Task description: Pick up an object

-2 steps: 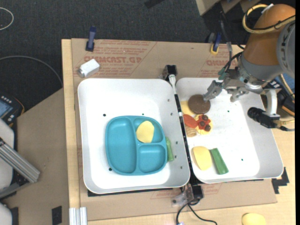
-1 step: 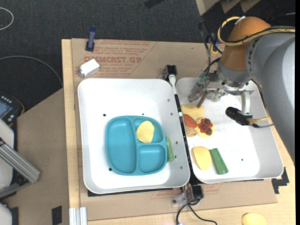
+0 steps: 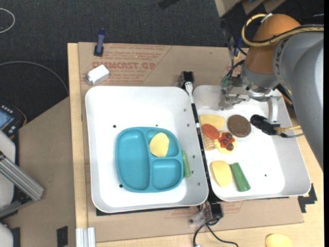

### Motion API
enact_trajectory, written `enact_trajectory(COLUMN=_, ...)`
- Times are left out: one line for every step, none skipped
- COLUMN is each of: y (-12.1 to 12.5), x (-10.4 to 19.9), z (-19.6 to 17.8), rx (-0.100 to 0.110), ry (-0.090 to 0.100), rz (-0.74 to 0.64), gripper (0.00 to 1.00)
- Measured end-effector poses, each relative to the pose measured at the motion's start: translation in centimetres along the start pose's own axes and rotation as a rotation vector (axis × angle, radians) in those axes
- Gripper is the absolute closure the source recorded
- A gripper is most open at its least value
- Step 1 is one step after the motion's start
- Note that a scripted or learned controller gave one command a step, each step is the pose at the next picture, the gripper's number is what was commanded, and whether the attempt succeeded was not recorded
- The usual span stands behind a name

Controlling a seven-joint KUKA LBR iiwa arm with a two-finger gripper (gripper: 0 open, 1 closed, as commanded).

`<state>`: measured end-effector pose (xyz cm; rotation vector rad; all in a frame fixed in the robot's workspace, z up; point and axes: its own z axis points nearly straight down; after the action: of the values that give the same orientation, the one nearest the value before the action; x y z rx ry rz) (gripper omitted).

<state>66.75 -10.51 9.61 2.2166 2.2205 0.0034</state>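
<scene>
Camera view puts your gripper (image 3: pixel 230 98) at the far edge of the right bin (image 3: pixel 288 184), above the toy food and touching none of it; whether the fingers are spread or closed you cannot tell from here. Your nearest candidate is the brown disc (image 3: pixel 239 125), lying flat mid-bin beside the red cluster (image 3: pixel 224 141). It looks like light, stiff, smooth plastic, probably slippery, so you'd do best to pinch it across its rim, clear of its neighbours.
</scene>
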Motion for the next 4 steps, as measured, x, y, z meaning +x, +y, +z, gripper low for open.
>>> enact_trajectory(y=-3.4, x=5.1, z=-17.8, rx=-0.014, ry=0.002, rz=-0.004, gripper=1.00)
enact_trajectory(y=-2.2, x=9.5, z=-26.2, rx=-0.009, ry=0.002, rz=-0.005, gripper=1.00)
enact_trajectory(y=-2.7, x=18.3, z=-42.1, rx=-0.018, ry=0.006, rz=-0.010, gripper=1.00)
enact_trajectory(y=-5.1, x=19.6, z=-31.8, rx=0.015, ry=0.001, rz=0.000, gripper=1.00)
